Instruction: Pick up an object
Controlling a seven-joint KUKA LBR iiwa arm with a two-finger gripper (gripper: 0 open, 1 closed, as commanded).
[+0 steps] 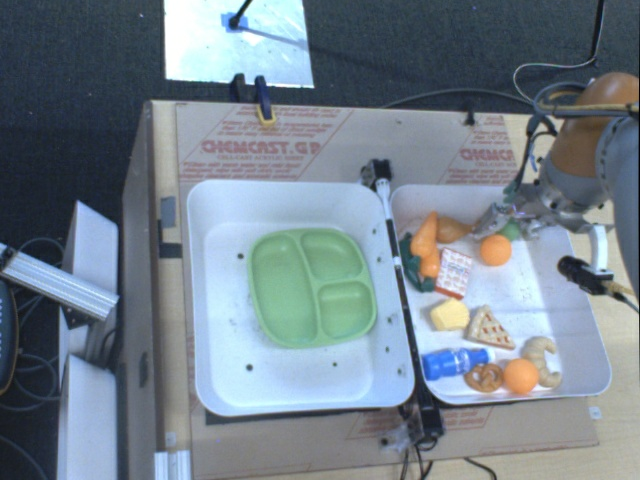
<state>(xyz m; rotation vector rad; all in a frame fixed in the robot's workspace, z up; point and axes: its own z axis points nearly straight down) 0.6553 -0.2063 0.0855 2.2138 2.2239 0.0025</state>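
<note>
My gripper (pixel 512 217) hangs low over the far end of the right bin (pixel 575 313), just above and right of an orange ball (pixel 494 251). A tan piece (pixel 453 230) and a carrot (pixel 425 236) lie to its left. Further toward the front lie a red and white box (pixel 454 272), a yellow cheese block (pixel 450 315), a pizza slice (pixel 490 328), a blue bottle (pixel 455 362), a pretzel (pixel 486 377), a second orange ball (pixel 520 376) and a beige curved piece (pixel 543 354). I see nothing held in the gripper.
The left bin (pixel 225 368) holds a green divided plate (pixel 311 286). A green item (pixel 414 268) lies against the wall between the bins. The grey arm with its orange band (pixel 590 128) reaches in over the right bin's far right corner.
</note>
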